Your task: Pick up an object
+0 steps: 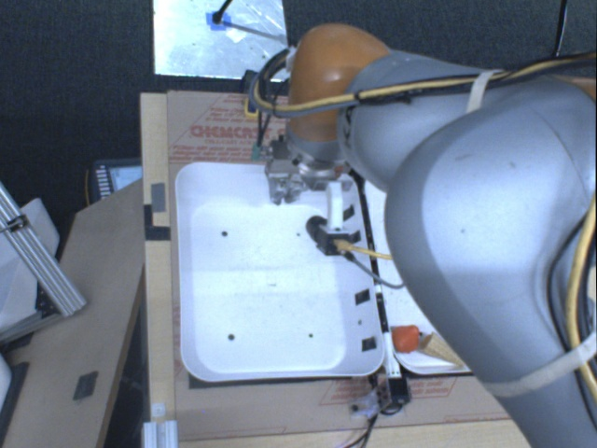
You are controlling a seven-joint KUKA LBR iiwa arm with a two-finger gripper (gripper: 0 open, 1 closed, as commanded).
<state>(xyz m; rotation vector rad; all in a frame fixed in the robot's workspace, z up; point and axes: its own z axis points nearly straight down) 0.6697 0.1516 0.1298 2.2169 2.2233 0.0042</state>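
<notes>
While the jaws (284,187) hover high, an orange object (405,338) lies well apart.

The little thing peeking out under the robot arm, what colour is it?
Orange. The small object lies in the right bin, in the camera view.

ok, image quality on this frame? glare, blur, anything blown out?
Camera view: the left white bin floor is bright and nearly washed out, with little shadow; the silver sheet behind the bench shows patchy glare; the near grey arm is soft and out of focus, hiding most of the right bin; the gripper is small and slightly blurred, so its detail is unclear.
</notes>
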